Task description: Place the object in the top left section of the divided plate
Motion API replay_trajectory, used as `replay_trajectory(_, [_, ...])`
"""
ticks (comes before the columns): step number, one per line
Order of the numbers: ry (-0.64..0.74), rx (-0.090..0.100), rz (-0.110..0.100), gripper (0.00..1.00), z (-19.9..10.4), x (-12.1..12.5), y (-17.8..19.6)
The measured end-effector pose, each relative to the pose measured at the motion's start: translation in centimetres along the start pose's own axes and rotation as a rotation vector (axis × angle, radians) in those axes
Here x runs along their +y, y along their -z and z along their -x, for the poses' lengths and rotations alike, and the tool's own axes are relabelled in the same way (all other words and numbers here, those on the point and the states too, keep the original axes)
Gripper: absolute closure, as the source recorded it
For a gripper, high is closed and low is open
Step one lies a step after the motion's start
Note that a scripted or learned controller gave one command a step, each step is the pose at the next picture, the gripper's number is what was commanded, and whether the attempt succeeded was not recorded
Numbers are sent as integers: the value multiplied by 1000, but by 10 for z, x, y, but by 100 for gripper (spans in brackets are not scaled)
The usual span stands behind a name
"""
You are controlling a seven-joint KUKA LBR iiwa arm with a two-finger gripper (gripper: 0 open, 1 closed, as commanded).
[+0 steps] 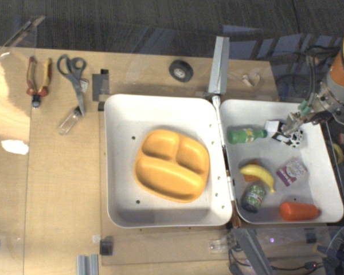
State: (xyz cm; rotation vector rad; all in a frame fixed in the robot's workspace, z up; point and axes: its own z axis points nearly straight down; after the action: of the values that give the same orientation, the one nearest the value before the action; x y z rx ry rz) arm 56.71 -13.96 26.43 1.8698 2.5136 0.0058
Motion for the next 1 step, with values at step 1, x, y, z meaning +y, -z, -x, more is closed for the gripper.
replay_trajectory(1, [83, 4, -4, 100, -50, 53, -66])
